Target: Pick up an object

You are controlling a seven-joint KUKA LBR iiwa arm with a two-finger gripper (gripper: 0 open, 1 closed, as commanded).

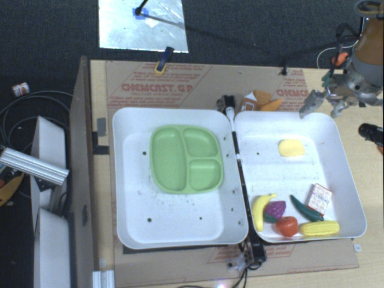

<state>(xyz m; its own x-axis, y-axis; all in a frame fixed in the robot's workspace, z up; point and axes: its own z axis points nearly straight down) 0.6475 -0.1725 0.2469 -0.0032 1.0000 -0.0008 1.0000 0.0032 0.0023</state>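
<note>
- Above the right bin's far corner, the claw hangs spread wide, holding nothing, likely poised before descent.
- Nearest candidate: the yellow lump just inside that corner.

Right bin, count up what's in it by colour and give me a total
Yellow: 3, the pale yellow piece, the banana and the corn cob
Red: 1, the tomato
Purple: 1, the grape bunch
Green: 1, the dark green vegetable
White and red: 1, the small carton
Total: 7
</note>
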